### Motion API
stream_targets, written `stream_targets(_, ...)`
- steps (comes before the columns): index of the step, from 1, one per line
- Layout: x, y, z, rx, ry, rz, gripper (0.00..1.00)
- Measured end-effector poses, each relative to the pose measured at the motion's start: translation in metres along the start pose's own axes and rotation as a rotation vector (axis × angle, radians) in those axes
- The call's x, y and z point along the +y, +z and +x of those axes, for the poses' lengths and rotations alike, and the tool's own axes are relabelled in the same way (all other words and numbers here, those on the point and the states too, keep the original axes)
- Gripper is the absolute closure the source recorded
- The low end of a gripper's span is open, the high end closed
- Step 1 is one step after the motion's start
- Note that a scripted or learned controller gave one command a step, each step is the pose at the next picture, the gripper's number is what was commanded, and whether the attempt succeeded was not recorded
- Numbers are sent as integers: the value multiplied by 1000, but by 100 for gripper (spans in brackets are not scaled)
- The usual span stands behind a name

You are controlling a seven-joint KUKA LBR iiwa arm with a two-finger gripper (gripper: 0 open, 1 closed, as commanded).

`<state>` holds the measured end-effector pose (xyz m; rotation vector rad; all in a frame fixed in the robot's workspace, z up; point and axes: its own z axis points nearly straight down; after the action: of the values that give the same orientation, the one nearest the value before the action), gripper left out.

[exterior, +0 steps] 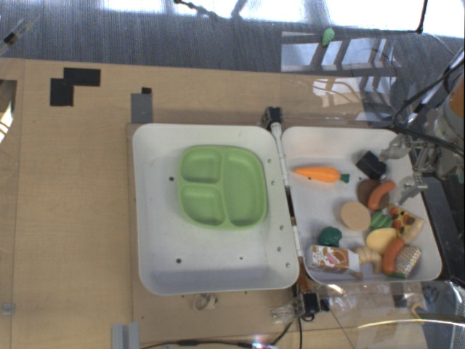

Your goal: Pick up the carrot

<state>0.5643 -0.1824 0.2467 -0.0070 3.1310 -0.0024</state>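
The carrot [317, 174] is lying on its side in the right bin [312, 217], near the upper left corner, well apart from the other toy foods. The gripper [408, 167] is being held at the bin's right edge, above the clutter; its jaws are seen spread apart, nothing gripped between them.

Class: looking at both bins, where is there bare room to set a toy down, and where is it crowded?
Free: the left bin's floor around the green plate, and the right bin's floor above and below the carrot. Crowded: the toy food heap at its right side.
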Motion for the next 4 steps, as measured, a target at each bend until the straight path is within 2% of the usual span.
stream_targets(1,10,87,-37,8,98,-4,0)
stream_targets(2,48,148,-71,3,261,-3,0)
stream_targets(3,67,160,-91,10,367,0,0)
stream_targets(4,49,160,-94,22,656,-3,0)
